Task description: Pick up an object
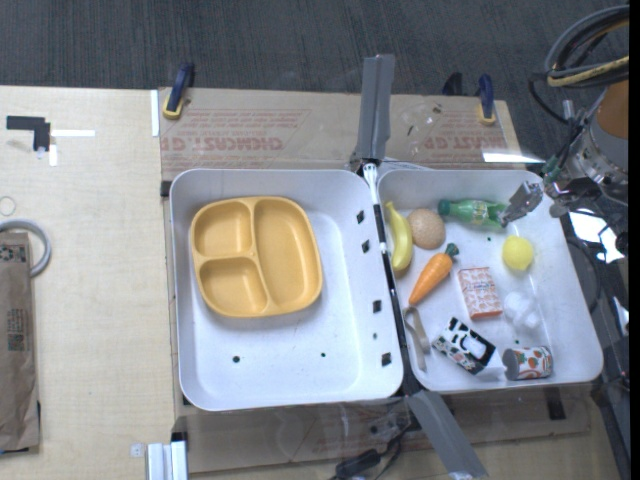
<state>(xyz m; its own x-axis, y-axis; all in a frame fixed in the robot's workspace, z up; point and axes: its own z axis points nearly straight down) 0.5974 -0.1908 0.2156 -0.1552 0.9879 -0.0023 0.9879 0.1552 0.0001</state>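
The right bin [580, 298] holds several items: a green bottle [473, 210] lying at the back, a yellow ball [518, 253], a brown round fruit [427, 228], a banana [399, 236], an orange carrot [430, 276], a small pink box [480, 293], a white crumpled piece [522, 309], a black-and-white packet [466, 346] and a small can [528, 363]. My gripper [524, 201] hangs over the bin's back right corner, just right of the bottle's end and above the yellow ball. Nothing is visibly held in it.
A yellow divided plate [257, 256] lies in the left bin [290, 368]. A grey divider [375, 108] rises between the bins at the back. Cables [585, 53] and the arm [610, 118] crowd the right edge. A brown bag [15, 338] lies far left.
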